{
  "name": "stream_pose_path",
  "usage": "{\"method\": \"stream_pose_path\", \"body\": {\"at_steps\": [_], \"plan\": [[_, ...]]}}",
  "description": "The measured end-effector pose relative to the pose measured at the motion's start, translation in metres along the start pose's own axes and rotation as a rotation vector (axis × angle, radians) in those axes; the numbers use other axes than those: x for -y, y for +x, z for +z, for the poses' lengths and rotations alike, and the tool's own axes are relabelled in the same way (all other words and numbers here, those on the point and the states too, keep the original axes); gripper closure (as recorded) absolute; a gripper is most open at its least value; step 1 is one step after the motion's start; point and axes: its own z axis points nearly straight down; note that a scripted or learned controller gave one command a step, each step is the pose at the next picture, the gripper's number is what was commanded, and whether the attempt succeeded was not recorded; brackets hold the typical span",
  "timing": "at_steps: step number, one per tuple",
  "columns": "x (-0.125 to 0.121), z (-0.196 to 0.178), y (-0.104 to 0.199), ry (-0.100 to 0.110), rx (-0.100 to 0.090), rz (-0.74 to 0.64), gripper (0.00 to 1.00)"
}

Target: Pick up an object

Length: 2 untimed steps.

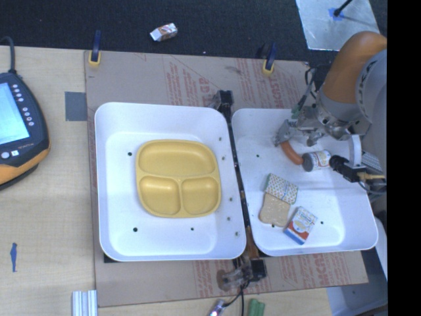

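Camera view is showing the gripper (294, 131) hanging just above an orange sausage (290, 151) in the right bin (329, 232); whether its jaws are gripping cannot be told.

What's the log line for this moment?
pincer over right bin | above orange piece | small bottle beside | yellow tray in left bin

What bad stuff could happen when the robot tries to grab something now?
The pincer sits right by an orange thing and a small bottle that touch, so it might knock one away or grab neither. Both look round and could roll. The two patterned pads overlap, so lifting one may drag the other.
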Motion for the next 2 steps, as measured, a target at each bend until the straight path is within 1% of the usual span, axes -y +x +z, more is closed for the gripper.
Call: {"method": "stream_pose_path", "body": {"at_steps": [1, 2], "plan": [[0.083, -0.013, 0.043, 0.004, 0.001, -0.002, 0.00], [0.157, 0.001, 0.065, 0.004, 0.000, -0.003, 0.00]]}}
